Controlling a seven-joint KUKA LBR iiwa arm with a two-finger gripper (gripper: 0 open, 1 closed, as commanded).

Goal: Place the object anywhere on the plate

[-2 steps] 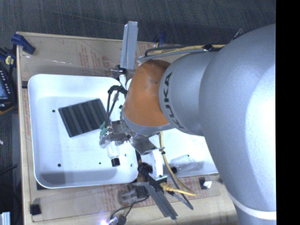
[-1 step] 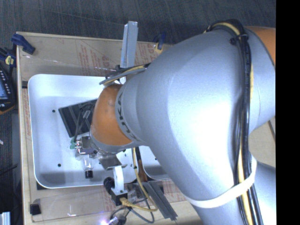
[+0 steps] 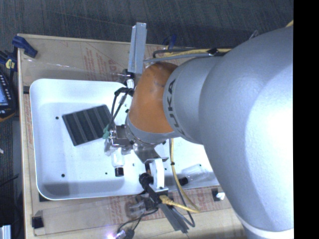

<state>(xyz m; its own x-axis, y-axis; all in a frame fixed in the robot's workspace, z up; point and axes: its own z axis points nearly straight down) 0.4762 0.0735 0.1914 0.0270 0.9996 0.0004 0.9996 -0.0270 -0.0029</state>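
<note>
Camera view: one dark ribbed plate flat in the left white bin, long axis slanted — just left of the gripper. No carried object visible at the gripper; jaw state impossible to tell under the wrist. One arm, two bins, per rig.

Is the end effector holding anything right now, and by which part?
Cannot tell: the arm covers the end effector. The dark ridged plate lies apart.
</note>
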